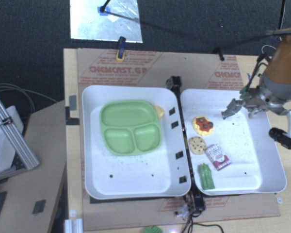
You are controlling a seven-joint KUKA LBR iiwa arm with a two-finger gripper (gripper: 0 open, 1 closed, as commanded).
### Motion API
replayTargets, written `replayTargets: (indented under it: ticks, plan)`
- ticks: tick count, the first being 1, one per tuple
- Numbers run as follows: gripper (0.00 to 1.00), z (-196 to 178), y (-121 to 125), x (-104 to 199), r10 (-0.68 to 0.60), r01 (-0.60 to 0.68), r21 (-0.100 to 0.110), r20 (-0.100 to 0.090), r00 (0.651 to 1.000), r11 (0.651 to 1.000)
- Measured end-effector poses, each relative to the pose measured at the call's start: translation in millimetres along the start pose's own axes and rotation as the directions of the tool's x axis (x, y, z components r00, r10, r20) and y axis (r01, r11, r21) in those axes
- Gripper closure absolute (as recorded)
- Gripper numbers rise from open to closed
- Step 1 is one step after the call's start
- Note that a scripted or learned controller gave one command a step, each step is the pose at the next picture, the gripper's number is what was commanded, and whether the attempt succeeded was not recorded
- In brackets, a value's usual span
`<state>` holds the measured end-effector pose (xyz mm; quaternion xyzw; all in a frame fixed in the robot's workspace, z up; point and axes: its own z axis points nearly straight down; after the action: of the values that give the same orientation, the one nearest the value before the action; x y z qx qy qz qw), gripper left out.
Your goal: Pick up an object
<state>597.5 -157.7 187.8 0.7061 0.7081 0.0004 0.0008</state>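
In the right bin lie a red and yellow pizza-like toy, a round brown cookie, a small pink and red packet and a green ridged piece. They sit along that bin's left side. My gripper hangs over the upper middle of the right bin, up and to the right of the pizza toy and apart from it. Nothing shows in its grasp. The grey arm with its orange band comes in from the right.
The left bin holds a green divided tray, with a small yellow thing at the tray's upper right corner. A black divider runs between the bins. Bare floor shows on the right bin's far right.
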Motion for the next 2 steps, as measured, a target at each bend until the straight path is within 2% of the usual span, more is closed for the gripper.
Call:
replayTargets:
  ticks: [1,2]
  plan:
    - [0.00,104,17,19,-0.001,0.001,-0.006,-0.001,1.000,1.000]
    - [0.00,68,40,27,-0.004,0.004,-0.004,0.001,1.000,1.000]
